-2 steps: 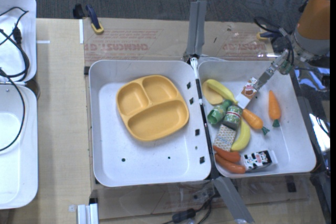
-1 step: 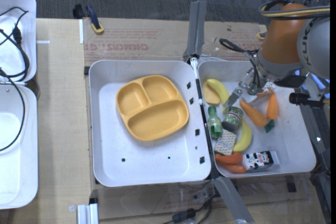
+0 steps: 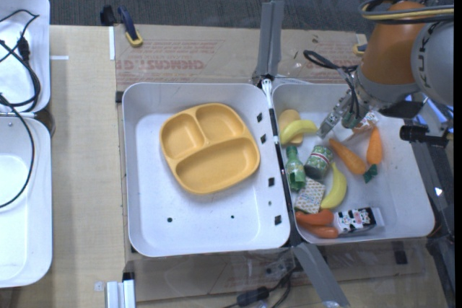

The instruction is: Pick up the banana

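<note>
The banana (image 3: 336, 186) lies in the right bin (image 3: 404, 220), a curved yellow piece just right of the green bottle (image 3: 294, 168), with the small dark can (image 3: 318, 162) touching its upper end and the checked packet (image 3: 311, 194) at its lower end; a second yellow piece (image 3: 297, 129), banana-like too, sits up from the bottle near the bin's left wall; two carrots (image 3: 349, 157) lie right of the bottle, beyond the can, and a sausage (image 3: 316, 223) and a small carton (image 3: 356, 220) lie below it; the gripper (image 3: 333, 119) hangs above and right of the bottle, near the upper yellow piece, and whether it is parted or closed I cannot tell, nor is anything seen between its tips; to do this step well, it seems best to choose one fruit and centre over its mid-curve, set the grasp across the narrow width, and descend clear of the can and carrots, since a crowded neighbour could be nudged or caught instead; the yellow plate (image 3: 209, 148) rests in the left bin (image 3: 144, 177), well apart.
</note>
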Motion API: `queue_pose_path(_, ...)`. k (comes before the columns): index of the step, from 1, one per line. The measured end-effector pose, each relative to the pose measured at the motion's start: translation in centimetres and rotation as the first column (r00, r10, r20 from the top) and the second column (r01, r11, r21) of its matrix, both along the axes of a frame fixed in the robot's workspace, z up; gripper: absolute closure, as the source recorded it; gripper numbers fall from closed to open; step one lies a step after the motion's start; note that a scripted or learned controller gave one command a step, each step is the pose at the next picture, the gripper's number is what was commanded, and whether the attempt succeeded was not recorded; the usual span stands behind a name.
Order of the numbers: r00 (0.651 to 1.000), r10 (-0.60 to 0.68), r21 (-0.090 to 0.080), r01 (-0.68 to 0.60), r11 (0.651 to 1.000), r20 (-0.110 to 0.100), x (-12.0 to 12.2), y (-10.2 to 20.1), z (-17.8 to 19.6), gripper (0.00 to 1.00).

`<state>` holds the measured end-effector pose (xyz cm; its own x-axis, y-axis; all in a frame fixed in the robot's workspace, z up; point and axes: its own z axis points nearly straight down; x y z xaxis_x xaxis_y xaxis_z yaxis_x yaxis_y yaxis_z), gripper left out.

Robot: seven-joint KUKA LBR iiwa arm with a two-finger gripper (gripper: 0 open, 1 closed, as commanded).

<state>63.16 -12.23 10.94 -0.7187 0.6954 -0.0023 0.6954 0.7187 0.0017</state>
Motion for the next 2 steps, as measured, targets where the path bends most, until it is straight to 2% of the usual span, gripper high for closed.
queue_pose_path(1, 1.0, 0.0, 0.0, 0.0, 1.0, 0.0, 0.0, 0.0, 0.0, 0.0)
queue_pose_path(2, 1.0, -0.016, 0.0, 0.016, 1.0, -0.002, 0.0, -0.4, 3.1, 0.0)
